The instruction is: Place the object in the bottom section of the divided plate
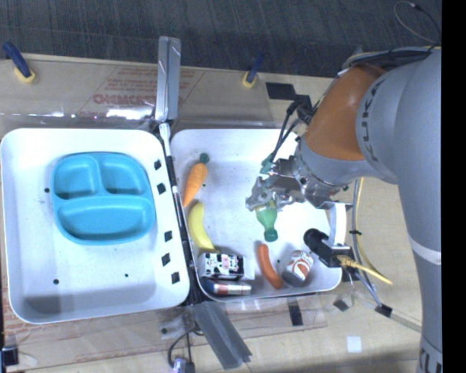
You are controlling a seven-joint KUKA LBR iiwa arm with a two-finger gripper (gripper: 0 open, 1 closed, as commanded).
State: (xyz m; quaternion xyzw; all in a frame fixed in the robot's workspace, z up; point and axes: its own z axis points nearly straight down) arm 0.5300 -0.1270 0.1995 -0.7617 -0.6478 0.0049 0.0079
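My wrist band (343,119) gleams glossy orange above my matt grey casing. The divided plate (102,196) looks smooth blue plastic; both bins (31,286) look smooth, white, faintly shiny plastic.

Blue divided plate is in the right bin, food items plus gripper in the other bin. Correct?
Not quite. The camera view shows the blue divided plate in the left bin, not the right one. The carrot, banana and other items lie in the right bin, and the gripper is over that bin too.
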